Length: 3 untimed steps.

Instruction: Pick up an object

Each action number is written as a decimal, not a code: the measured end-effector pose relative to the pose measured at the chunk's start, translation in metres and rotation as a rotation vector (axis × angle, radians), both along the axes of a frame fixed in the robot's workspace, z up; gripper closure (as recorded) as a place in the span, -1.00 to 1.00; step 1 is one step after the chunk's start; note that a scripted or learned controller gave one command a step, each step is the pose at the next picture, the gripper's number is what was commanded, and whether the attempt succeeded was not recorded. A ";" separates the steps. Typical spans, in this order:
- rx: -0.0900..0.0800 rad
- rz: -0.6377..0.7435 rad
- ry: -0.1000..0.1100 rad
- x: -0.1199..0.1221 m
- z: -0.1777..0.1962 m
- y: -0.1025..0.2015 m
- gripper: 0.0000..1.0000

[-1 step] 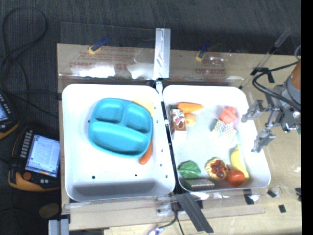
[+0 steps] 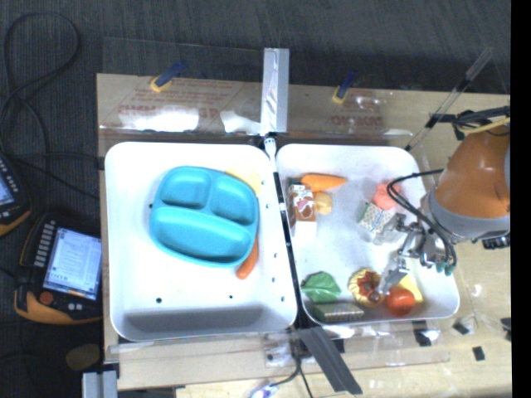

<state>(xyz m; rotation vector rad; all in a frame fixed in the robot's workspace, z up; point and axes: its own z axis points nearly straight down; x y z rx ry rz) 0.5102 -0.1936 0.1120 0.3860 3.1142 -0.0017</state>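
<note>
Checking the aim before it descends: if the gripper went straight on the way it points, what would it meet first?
Probably the yellow-and-red round toy at the right bin's front; the gripper tips already sit at its edge, with the red tomato just beside. Depth is unclear.

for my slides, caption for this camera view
Gripper lowered among toy food in the right bin; blue tray in the left bin.
</note>
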 end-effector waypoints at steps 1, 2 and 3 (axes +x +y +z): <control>0.001 -0.416 -0.012 0.046 -0.015 -0.031 -1.00; -0.002 -0.711 0.000 0.146 0.001 -0.030 -1.00; -0.002 -0.689 -0.002 0.152 0.091 -0.005 -1.00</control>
